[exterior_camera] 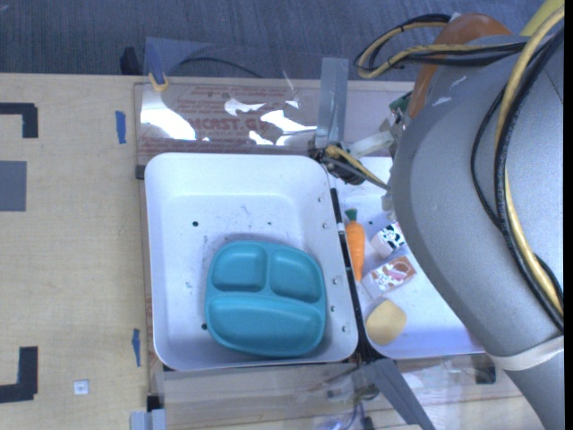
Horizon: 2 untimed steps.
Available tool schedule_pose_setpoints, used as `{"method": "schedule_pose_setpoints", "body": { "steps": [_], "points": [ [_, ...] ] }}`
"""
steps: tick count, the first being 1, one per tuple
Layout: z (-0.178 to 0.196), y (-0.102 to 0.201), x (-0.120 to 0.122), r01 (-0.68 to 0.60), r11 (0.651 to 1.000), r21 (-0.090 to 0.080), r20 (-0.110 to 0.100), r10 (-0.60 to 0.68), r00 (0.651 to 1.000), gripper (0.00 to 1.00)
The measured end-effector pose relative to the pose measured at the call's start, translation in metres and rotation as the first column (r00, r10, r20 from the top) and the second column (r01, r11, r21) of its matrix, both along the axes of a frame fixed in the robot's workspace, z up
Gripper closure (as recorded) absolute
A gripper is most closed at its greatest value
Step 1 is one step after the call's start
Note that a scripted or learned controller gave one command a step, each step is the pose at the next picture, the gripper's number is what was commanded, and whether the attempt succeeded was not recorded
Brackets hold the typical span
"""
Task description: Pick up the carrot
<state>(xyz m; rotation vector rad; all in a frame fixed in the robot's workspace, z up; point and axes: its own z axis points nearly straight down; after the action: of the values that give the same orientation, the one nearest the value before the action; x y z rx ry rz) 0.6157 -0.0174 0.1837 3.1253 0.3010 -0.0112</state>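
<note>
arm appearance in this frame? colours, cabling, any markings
The arm is a broad, smooth grey shell with rounded contours. An orange band shows near the top of the frame. Black and yellow cables run along the grey body, and more loop at the top, over the band. A pale band crosses the lower part of the shell. No printed markings are legible.

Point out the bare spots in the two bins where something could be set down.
Left bin: bare floor behind the teal divided plate and along its left wall. Right bin: crowded, with carrot, small packets and a yellowish potato-like item beside the arm.
</note>
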Motion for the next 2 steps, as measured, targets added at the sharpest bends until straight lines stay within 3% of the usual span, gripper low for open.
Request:
{"method": "schedule_pose_setpoints", "body": {
  "steps": [1,2],
  "points": [
    [0.121,0.01,0.004,-0.037,0.999,0.004,0.012,0.037,0.999,1.0],
    [0.056,-0.021,0.031,-0.019,1.0,0.003,-0.006,0.019,1.0,1.0]
  ]
}}
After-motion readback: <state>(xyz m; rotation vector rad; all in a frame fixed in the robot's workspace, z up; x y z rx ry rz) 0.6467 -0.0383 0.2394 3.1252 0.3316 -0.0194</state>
